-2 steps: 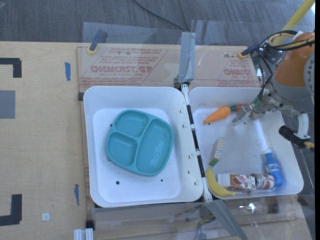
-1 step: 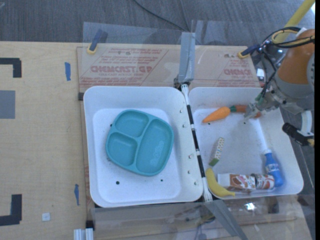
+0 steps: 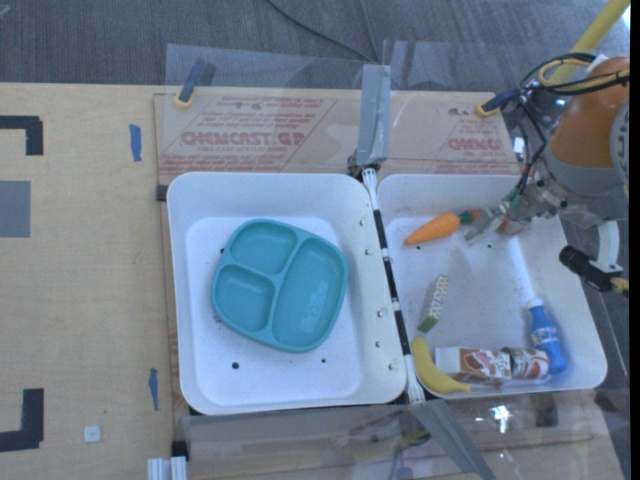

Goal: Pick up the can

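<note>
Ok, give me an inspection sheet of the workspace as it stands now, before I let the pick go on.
Surface: two white bins side by side; left bin, right bin.
Job's things: can lying on its side near the right bin's front edge, untouched.
Clutter: teal divided plate in the left bin; carrot, banana, blue-capped tube and a small patterned bar in the right bin.
Grippers: gripper low at the right bin's back, beside the carrot, far from the can.
Cables: black cable on the floor behind; cables on the arm.
Surroundings: wooden bench, grey floor.
</note>
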Controlling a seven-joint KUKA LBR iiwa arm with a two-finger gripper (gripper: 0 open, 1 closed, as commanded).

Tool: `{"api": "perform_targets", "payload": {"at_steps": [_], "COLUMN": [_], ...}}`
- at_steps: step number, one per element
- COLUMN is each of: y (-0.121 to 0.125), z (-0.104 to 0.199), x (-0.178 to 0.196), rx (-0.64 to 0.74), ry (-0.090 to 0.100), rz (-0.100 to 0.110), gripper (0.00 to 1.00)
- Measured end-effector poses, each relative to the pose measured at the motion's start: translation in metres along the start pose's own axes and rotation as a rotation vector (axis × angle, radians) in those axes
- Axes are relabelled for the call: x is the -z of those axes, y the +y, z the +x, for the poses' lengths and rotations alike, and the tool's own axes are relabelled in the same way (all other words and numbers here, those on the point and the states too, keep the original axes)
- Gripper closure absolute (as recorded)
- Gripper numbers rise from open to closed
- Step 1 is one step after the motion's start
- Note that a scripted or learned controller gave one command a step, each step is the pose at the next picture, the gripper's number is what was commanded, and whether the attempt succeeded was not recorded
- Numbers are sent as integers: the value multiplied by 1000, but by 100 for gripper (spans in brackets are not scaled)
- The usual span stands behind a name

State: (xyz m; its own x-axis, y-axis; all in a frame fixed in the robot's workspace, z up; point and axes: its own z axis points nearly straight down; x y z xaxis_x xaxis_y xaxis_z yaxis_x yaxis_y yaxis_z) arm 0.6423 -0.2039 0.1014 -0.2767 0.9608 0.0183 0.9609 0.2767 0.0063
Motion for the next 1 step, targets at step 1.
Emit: {"api": "perform_targets", "payload": {"at_steps": [1], "y": [-65], "z": [50], "x": [-14], "rx": [-2], "ry": [-21], "rz": [0], "gripper": [0]}}
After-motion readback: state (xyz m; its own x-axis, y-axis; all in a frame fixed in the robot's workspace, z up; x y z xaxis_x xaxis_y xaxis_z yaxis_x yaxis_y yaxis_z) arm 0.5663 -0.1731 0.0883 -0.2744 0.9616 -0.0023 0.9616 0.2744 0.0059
